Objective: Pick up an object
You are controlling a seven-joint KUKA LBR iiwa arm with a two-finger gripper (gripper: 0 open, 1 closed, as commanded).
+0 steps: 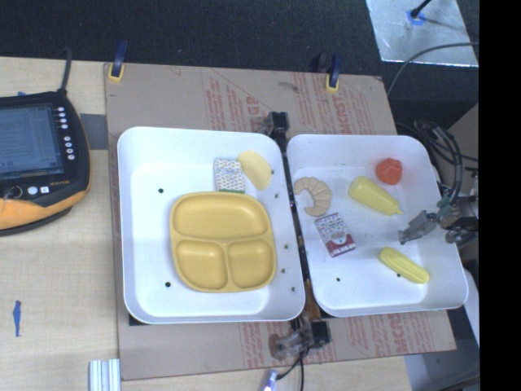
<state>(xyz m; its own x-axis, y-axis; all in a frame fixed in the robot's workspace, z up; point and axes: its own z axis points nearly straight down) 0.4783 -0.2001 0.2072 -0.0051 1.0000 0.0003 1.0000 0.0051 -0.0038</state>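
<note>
The right bin (pixel 358 296) holds a red round item (pixel 389 170), a long yellow piece (pixel 374 195), a tan croissant (pixel 313 194), a red-and-white packet (pixel 334 235) and a second yellow piece (pixel 404 265). My gripper (pixel 417 227) reaches in low over the right bin's right side. It sits just above the second yellow piece and to the right of the long yellow one, and it carries nothing that I can see. The left bin (pixel 146 292) holds a yellow divided plate (pixel 221 240), a small packet (pixel 229 175) and a pale yellow piece (pixel 255 169).
A tablet in an orange case (pixel 37 157) lies on the bench at the left. Cables (pixel 440 149) run beside the right bin's far right edge. Clamps (pixel 332 72) pin the cardboard sheet under the bins.
</note>
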